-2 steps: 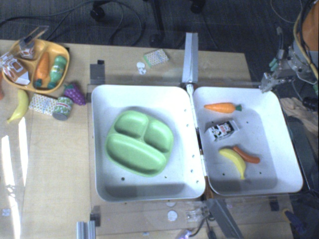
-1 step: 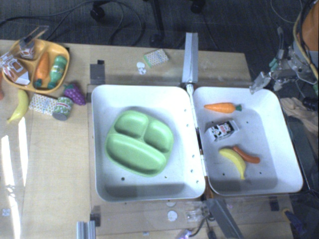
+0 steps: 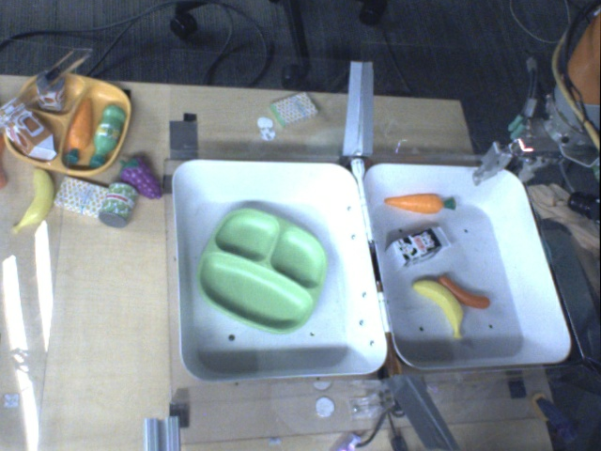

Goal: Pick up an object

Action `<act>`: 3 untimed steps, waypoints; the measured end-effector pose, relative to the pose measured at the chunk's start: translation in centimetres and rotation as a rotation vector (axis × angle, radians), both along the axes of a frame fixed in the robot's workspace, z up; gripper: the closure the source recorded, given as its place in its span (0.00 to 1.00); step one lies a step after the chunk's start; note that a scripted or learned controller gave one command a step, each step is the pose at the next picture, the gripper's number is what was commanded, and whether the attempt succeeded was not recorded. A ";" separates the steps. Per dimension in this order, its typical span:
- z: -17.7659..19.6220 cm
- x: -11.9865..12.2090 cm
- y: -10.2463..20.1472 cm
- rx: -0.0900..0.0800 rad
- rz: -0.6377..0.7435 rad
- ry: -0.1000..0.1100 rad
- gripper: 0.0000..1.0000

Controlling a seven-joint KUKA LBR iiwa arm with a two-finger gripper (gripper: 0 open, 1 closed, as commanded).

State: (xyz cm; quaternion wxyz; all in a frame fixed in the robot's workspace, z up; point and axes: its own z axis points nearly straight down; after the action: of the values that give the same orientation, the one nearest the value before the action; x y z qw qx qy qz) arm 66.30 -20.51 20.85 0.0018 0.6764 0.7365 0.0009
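Note:
The right bin (image 3: 540,280) holds an orange carrot (image 3: 414,203) with a green top near its far wall. Below it lies a small black-and-white carton (image 3: 416,244). A yellow banana (image 3: 441,304) lies near the front, touching a slim orange-red piece (image 3: 466,293). My gripper (image 3: 496,160) hangs over the bin's far right corner, apart from all of these, and the arm reaches in from the upper right. Nothing shows in its grip.
A green divided plate (image 3: 263,269) fills much of the left bin (image 3: 188,252). On the bench at far left stand a yellow bowl (image 3: 80,125) of toy food, a banana (image 3: 36,201), purple grapes (image 3: 141,177) and a small can (image 3: 117,203). A metal post (image 3: 357,111) stands between the bins.

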 end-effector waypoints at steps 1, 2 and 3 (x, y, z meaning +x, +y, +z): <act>-11.2 -2.9 0.0 0.000 0.031 -0.004 0.00; -1.1 0.3 0.1 -0.002 0.121 -0.004 0.00; -1.3 0.8 0.1 -0.002 0.152 -0.003 0.00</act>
State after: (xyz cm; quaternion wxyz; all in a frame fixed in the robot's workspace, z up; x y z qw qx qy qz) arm 67.05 -20.39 19.58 0.0035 0.6184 0.7859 0.0010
